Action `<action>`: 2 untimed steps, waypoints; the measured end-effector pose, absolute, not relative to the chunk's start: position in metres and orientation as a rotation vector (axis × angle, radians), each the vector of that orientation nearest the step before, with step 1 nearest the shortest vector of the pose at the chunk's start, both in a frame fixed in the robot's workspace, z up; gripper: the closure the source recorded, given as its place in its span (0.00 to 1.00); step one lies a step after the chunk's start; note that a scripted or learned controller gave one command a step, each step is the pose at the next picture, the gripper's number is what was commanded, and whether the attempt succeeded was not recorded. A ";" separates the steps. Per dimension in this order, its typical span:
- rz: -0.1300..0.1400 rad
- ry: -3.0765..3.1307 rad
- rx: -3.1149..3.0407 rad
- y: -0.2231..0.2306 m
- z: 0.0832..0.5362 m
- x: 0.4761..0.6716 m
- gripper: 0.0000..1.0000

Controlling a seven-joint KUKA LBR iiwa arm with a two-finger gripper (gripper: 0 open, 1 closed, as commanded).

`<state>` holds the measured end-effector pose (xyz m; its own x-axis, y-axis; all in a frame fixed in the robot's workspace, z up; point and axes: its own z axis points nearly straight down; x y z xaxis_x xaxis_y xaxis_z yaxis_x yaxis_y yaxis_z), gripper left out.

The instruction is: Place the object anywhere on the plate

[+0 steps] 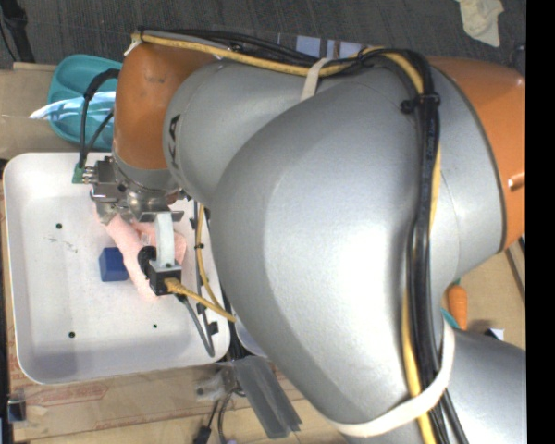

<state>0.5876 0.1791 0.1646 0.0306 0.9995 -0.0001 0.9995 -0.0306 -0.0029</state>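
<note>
White bin (pixel 37 340), blue block (pixel 113 266) beside pink item (pixel 126 240), gripper (pixel 129 203) over it, state unclear, arm (pixel 333 229) blocking right

No legible text, brand, number or sign. Dark marks on the grey arm (pixel 174 135) beside its orange band (pixel 143 100): cut off at the casing's edge, unreadable. Reddish strip (pixel 65 394) along the bench front, just below the white bin (pixel 37 359): any print too blurred to read.

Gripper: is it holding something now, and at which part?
It cannot be told. The gripper is over a pink thing; the blue block lies free beside it.
</note>
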 end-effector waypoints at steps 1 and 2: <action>0.006 -2.138 -2.297 0.114 0.140 0.647 1.00; 0.002 -2.169 -2.269 0.095 0.192 0.656 1.00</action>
<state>0.6558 0.0948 0.1919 0.0450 0.9990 0.0004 0.9990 -0.0450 -0.0026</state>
